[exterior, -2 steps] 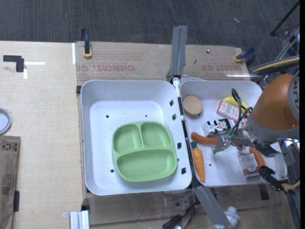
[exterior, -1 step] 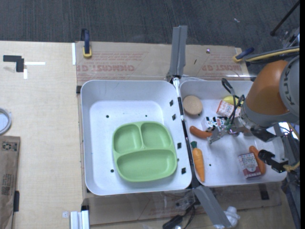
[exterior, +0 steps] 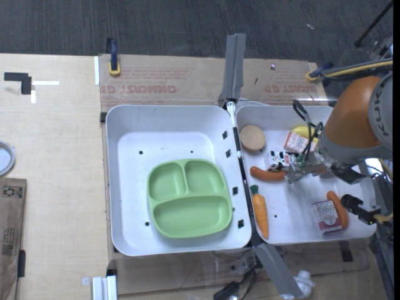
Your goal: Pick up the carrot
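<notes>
We see the arm [exterior: 353, 120] reaching in low over the right bin [exterior: 294, 230], its claw [exterior: 299, 170] beside the sausage [exterior: 267, 174]; the carrot [exterior: 260, 215] lies apart.

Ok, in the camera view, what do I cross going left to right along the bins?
Left bin → green divided plate → carrot by the right bin's left wall → sausage → hand → small red carton.
</notes>
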`<state>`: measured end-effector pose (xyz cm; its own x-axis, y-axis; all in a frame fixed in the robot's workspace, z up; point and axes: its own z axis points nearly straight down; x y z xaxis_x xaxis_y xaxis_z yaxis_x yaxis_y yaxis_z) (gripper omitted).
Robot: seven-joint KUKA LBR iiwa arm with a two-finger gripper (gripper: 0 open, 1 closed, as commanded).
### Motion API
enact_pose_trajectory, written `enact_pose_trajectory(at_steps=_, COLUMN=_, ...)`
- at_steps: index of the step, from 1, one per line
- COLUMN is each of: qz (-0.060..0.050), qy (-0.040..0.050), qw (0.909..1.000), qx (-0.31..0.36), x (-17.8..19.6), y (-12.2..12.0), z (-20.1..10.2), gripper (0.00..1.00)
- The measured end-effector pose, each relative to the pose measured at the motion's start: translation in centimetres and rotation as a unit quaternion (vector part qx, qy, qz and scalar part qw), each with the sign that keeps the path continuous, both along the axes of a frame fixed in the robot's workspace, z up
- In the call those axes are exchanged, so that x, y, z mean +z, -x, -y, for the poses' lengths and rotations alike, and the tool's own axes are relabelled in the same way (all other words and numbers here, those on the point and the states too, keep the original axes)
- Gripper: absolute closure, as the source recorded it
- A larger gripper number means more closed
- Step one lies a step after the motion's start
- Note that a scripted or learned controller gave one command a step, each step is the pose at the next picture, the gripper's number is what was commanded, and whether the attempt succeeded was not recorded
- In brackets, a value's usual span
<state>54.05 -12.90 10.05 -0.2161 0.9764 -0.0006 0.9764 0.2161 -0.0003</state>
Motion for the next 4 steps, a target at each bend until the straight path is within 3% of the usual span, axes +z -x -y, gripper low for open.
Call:
enact_pose_trajectory(at_steps=1, qz=-0.001, qy=0.0000, qw=1.0000, qx=-0.002, x=9.1, y=1.4, z=-6.8, gripper=1.00)
enact_pose_trajectory(at_steps=2, qz=0.000, qy=0.0005, qw=0.9994, qx=0.034, x=9.1, y=0.1, z=-7.2, gripper=1.00)
enact_pose_trajectory(at_steps=3, qz=-0.001, qy=-0.0002, qw=0.9943, qx=0.107, x=9.1, y=6.3, z=-10.5, gripper=1.00)
enact_pose_trajectory(at_steps=4, qz=-0.001, qy=0.0003, qw=0.9902, qx=0.140, x=9.8, y=3.7, z=-17.6, gripper=1.00)
